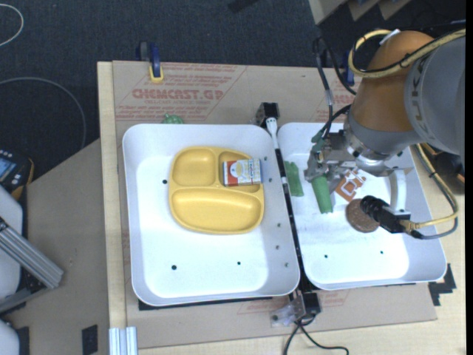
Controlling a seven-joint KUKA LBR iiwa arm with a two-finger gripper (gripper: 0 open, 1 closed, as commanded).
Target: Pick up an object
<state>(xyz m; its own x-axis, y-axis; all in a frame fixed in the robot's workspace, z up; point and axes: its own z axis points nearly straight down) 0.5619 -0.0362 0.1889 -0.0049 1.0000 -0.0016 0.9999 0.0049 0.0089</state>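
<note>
My gripper [324, 170] hangs low over the left part of the right bin [384, 268], the grey arm and its orange band reaching in from the upper right. Just under it lies a green stick-like piece [324, 197], pointing toward the front; whether it is gripped I cannot tell. A second, flatter green piece [294, 179] lies by the bin's left wall. To the gripper's right sit a small orange and white item [349, 188] and a brown round disc [361, 219].
The left bin [214, 272] holds a yellow divided plate [214, 205] with a small orange and white box [242, 172] in its upper right compartment. A ridge [284, 198] separates the two bins. The bench board [185, 91] extends behind them.
</note>
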